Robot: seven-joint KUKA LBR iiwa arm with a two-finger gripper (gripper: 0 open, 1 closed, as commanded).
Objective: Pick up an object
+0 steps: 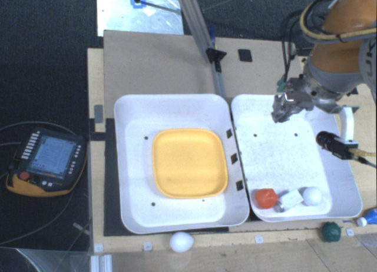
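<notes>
My end effector [287, 109] hangs over the far end of the right bin [277, 147]; nothing picked up yet.

I cannot tell how it is set, and I see nothing in it, so I judge the whole pick remains to be done. The candidates lie well apart from me, clustered at the bin's near edge: a smooth red ball [265, 198], a small white-and-grey blocky piece [288, 200] just beside it, and a glossy white ball [311, 195]. The left bin [132, 147] holds a square yellow plate [189, 162] with rounded corners, matte-looking. A white egg-like ball [181, 241] and a dark green ball [330, 231] rest on the tabletop [147, 59] outside the bins.
</notes>
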